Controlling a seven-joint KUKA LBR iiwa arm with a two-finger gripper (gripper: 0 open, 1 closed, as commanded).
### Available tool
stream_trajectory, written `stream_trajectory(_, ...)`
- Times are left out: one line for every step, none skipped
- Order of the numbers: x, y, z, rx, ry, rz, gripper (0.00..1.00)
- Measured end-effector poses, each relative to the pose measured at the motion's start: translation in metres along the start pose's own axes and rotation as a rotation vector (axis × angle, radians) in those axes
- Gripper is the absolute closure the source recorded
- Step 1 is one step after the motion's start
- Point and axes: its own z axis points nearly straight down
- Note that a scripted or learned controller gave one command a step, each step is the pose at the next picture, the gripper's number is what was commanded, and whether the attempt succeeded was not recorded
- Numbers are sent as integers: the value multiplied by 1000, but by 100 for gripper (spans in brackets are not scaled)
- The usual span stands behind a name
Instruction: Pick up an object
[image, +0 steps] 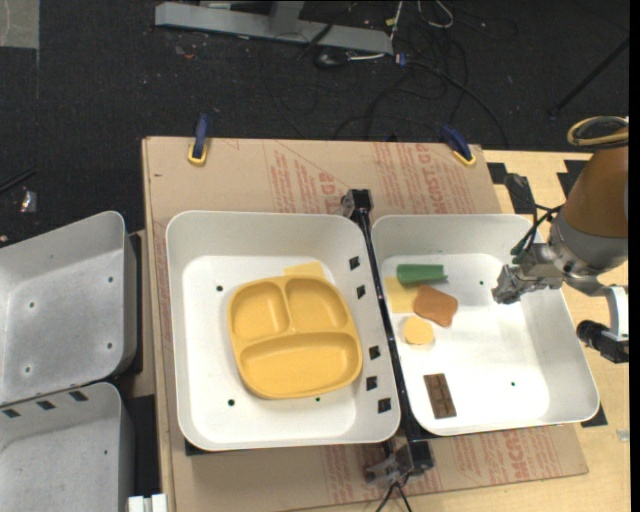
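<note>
The arm (600, 200) is cut off by the right edge. A pale yellow sheet (305, 270) lies mostly hidden under the yellow tray (295, 335). Another pale piece (399, 297) is partly covered by the green block (420, 272) and brown piece (436, 304).

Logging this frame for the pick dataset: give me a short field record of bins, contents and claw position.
left bin: yellow divided tray, pale yellow flat piece showing at its far edge
right bin: green block, brown piece, round orange piece, dark brown bar
cluster: green, brown and orange pieces sit near the divider
claw: over right bin's far right area, apart from all items
</note>
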Motion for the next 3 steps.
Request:
stream_trajectory(-4, 8, -62, -5, -2, -3, 100)
stream_trajectory(-4, 10, -116, -5, -2, -3, 100)
stream_trajectory(52, 9, -124, 1, 3, -8, 100)
